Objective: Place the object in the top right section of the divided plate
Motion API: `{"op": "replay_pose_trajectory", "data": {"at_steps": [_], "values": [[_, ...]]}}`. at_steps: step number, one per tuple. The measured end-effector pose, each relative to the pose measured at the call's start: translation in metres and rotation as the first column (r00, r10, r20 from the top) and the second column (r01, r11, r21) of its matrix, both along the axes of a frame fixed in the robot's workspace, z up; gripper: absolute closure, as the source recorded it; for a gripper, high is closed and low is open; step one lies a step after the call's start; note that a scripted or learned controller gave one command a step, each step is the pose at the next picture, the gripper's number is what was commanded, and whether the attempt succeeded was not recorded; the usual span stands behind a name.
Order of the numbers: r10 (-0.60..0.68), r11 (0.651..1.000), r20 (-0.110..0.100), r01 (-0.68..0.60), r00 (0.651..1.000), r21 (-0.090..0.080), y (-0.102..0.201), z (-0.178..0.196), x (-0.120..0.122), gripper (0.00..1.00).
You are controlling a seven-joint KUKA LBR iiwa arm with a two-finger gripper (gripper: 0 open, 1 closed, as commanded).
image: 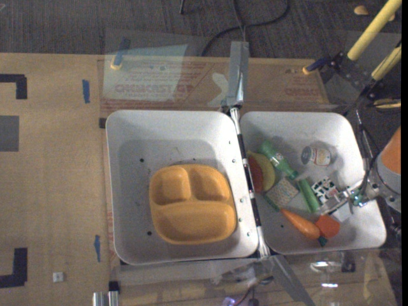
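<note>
An orange divided plate (191, 204) lies in the left bin (124, 171), with two small sections at its far side and one large section at its near side. The right bin (347, 132) holds several objects: a green bottle (280, 161), a red and yellow round piece (260, 173), an orange carrot (301, 224), a red piece (328, 225), a small can (317, 155) and a black-and-white patterned item (324, 189). My gripper (346, 200) reaches in from the right, low over the right bin, just right of the patterned item and above the red piece.
A green stick (309, 195) and a pale card (282, 194) lie among the objects in the right bin. A metal divider (245, 183) separates the bins. Yellow-handled tools (376, 24) stand beyond the bench at the back right.
</note>
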State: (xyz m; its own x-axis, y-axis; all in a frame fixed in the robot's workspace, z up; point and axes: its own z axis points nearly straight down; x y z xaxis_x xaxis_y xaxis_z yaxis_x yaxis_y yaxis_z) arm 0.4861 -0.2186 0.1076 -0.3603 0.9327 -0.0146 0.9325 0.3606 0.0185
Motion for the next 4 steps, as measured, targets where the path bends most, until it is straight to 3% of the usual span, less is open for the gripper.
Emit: {"op": "replay_pose_trajectory", "data": {"at_steps": [1, 2, 3, 4], "values": [[-0.001, 1.0, 0.0, 0.001, 1.0, 0.0, 0.0, 0.0, 0.0, 0.0], [-0.002, 1.0, 0.0, 0.002, 1.0, 0.0, -0.001, 0.008, 0.0, 1.0], [-0.136, 0.991, -0.02, 0.137, 0.99, 0.006, 0.021, 0.062, -0.006, 1.0], [-0.136, 0.991, -0.016, 0.136, 0.991, 0.005, 0.02, 0.073, -0.005, 1.0]]}}
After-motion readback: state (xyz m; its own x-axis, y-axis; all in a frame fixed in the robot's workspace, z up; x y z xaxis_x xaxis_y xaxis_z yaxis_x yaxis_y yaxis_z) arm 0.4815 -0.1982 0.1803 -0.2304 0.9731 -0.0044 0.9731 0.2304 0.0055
